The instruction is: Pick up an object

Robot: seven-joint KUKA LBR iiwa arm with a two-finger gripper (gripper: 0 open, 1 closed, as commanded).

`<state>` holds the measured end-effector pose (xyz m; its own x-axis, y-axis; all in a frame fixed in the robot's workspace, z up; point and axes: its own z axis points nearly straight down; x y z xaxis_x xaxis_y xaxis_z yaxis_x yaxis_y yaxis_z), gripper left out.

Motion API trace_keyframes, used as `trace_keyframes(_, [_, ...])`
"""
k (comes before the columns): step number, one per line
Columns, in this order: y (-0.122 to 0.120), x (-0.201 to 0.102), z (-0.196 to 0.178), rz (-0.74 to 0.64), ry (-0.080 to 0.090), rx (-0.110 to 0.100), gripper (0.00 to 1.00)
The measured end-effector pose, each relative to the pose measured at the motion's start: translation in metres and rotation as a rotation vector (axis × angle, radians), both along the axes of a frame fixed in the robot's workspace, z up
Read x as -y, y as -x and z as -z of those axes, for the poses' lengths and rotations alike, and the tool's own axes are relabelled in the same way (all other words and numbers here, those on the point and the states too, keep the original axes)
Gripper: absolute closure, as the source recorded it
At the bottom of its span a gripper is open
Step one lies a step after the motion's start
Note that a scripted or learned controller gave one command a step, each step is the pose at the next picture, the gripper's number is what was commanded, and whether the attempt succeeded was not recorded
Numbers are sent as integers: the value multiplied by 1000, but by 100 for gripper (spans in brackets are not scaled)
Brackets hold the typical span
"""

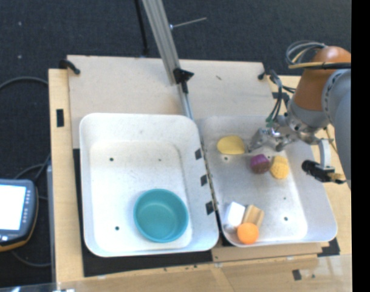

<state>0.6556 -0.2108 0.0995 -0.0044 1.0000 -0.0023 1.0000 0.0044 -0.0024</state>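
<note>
My fingers: whether apart or together, I cannot tell (too small)
Purple object: just below my fingers
Yellow object: left of them

A teal bowl sits in a white bin. Nearby lie a yellow lemon, purple ball, orange ball and white block.

Single fixed camera, mounted above the worktop; aimed down at a slant; both white bins framed side by side from mid distance; arm seen entering from the frame's right.
</note>
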Motion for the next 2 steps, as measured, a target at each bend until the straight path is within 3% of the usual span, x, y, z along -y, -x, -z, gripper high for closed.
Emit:
trace_keyframes(1, [-2,1,-14,-3,4,6,100])
trace_keyframes(2, [-5,4,-59,-1,0,9,100])
